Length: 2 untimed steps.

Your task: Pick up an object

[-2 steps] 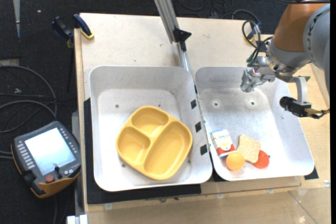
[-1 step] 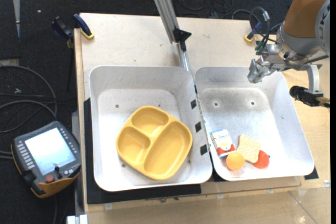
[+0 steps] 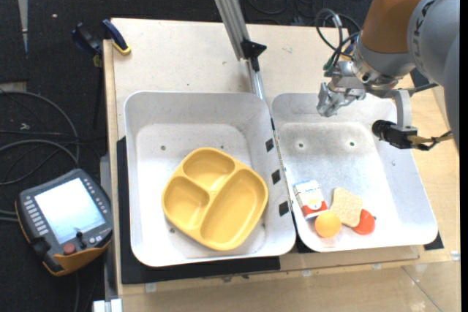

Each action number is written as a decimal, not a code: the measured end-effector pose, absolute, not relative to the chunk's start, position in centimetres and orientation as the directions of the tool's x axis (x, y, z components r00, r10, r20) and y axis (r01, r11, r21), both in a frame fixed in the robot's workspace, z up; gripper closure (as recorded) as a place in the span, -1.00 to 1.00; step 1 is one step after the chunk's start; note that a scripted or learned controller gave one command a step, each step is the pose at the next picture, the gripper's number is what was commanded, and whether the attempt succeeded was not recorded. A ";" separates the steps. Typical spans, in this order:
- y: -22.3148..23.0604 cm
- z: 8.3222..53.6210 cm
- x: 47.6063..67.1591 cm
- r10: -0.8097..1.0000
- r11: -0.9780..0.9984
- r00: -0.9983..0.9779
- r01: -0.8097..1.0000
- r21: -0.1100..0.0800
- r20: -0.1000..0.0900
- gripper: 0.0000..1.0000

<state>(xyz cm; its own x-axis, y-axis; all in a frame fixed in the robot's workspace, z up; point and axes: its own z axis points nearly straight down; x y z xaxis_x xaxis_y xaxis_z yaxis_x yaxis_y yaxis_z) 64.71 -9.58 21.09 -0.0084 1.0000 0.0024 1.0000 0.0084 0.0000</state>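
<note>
Camera view: hand (image 3: 330, 103) grip unclear; glossy yellow three-compartment plate (image 3: 214, 198), round orange ball (image 3: 327, 224)

No lettering can be read; the print on the small carton (image 3: 309, 198) is too blurred.

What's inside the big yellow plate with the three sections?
All three sections of the yellow plate look bare, with no food in them. Whatever part of the white bin lies under the plate is covered.

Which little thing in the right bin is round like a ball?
The orange ball, at the bin's near edge. The carton is boxy, and the cracker is flat.
</note>
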 end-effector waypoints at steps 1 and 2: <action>-4.7 22.4 64.0 1.000 0.008 -0.008 1.000 0.000 0.002 1.00; 1.2 23.6 63.3 1.000 0.009 -0.009 1.000 0.001 0.002 1.00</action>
